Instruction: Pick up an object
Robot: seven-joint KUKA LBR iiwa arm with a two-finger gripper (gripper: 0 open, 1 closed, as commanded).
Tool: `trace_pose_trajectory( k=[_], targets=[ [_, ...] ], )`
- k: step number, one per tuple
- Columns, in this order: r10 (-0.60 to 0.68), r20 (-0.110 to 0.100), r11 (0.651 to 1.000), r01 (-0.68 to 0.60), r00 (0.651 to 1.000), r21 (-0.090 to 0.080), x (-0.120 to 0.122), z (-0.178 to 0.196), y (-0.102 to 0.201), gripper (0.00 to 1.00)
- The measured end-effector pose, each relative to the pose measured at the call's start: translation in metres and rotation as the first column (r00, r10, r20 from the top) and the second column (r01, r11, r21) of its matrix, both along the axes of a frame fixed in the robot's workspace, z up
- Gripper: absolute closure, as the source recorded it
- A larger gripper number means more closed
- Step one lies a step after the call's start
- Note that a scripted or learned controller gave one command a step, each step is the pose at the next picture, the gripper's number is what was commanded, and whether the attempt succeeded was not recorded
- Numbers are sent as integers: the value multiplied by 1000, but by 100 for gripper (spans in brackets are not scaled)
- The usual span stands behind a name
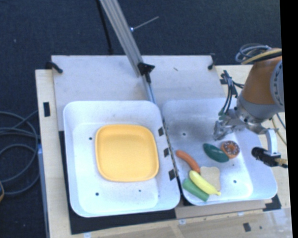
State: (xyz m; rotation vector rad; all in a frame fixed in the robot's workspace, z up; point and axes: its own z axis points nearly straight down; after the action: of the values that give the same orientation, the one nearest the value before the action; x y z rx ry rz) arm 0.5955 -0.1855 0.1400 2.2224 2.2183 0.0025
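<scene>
**Gripper poised over the toy food**

We see the gripper (222, 129) low in the right bin (188, 114), just beside the green pod (215, 153) and donut (230, 148); whether it grasps anything, we cannot tell. The yellow plate (126, 152) fills the left bin (79, 119).

Counter (50, 161): light wood top with a pale board (97, 79) laid across the back portion. Two shallow white bins sit directly on it, side by side, edges touching at centre. Left bin (78, 194) sits over a dark mat (95, 224) that shows along its left and front edges. Right bin (188, 114) reaches the front edge of the counter. A metal pole (126, 37) rises at a slant from behind the join between the bins.
</scene>
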Motion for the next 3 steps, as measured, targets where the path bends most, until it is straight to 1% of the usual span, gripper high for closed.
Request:
trace_pose_trajectory(
  k=[1, 2, 3],
  targets=[
    [2, 3, 1000, -2, 1000, -1, 3, 45, 6, 100],
    [2, 2, 1000, -2, 1000, -1, 4, 86, 5, 100],
    [5, -2, 1000, -5, 1000, 0, 4, 81, 50, 100]
  ],
)
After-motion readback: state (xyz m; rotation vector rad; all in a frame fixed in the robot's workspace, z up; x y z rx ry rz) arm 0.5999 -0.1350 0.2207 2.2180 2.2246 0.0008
